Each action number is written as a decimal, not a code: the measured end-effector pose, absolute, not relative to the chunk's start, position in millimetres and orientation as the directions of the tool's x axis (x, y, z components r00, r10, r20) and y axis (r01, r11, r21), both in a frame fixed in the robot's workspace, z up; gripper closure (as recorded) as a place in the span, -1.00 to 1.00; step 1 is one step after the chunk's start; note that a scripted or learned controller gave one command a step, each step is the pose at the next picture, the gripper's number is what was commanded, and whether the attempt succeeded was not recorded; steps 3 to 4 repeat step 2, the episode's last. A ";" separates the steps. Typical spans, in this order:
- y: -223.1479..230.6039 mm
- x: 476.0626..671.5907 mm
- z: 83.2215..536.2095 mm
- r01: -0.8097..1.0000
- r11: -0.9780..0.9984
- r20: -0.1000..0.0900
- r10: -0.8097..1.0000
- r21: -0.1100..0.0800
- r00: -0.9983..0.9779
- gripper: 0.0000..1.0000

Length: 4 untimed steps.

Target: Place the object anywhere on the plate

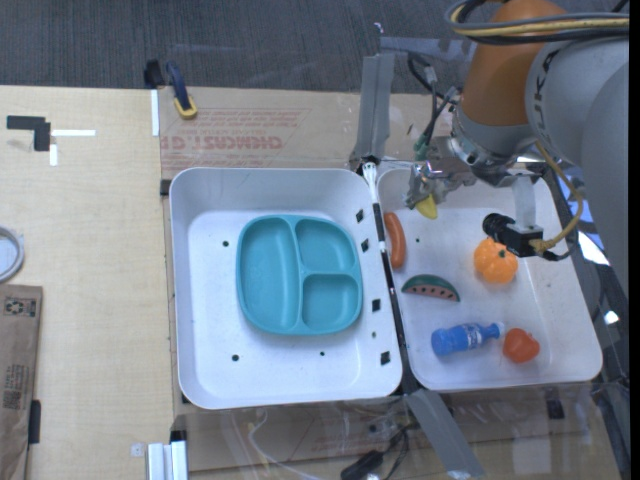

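Observation:
The teal divided plate (298, 273) lies in the middle of the left bin (200, 298). My gripper (427, 190) hangs over the back left corner of the right bin (560, 363), well to the right of the plate. A small yellow object (428, 207) sticks out from between its fingertips, and the gripper is shut on it. The arm's orange band (505, 63) and grey wrist rise behind it.
In the right bin lie a reddish sausage (396, 240) along the left wall, a watermelon slice (431, 288), an orange pumpkin (496, 262), a blue bottle (465, 338) and a small orange-red piece (520, 345). The bins' shared wall (383, 268) stands between gripper and plate.

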<state>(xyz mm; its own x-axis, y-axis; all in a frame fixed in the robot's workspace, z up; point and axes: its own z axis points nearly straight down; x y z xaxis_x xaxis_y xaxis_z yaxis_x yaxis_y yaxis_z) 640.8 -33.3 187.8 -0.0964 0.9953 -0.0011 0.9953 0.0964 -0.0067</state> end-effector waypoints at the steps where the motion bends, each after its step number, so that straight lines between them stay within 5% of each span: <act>1: 56.0 599.9 187.6 0.974 0.226 -0.001 0.974 -0.007 -0.226 1.00; 2: 55.6 600.0 187.7 0.975 0.224 -0.001 0.975 -0.007 -0.224 -1.00; 4: 55.6 600.0 187.7 0.975 0.224 -0.001 0.975 -0.007 -0.224 -1.00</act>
